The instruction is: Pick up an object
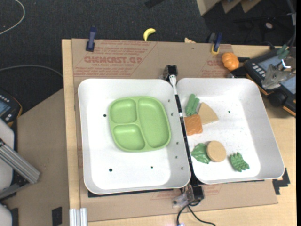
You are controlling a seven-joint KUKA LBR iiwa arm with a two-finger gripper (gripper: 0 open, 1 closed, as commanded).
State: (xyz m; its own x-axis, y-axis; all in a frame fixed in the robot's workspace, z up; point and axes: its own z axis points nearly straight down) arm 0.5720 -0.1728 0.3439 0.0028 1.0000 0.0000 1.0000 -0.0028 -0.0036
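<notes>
Sitting in the left bin (pixel 94 164), the green divided plate (pixel 139 124) is the largest thing here and the landmark for the rest; it looks like stiff, light plastic with a shallow rim, probably too broad and smooth to grasp except at an edge. To the plate's right, in the right bin (pixel 254 126), lie the likelier picks. The tan wedge (pixel 209 114) and the orange block (pixel 193 125), nearest the plate, touch each other and crowd the bin wall, so fingers would have little room. Farther right and lower, the tan disc (pixel 217 150) leans on a green leafy piece (pixel 201 153); it seems rigid and light, best taken across its sides. Farthest off, the small green ridged piece (pixel 239 161) lies apart, probably the easiest grasp. How the gripper stands cannot be told.
</notes>
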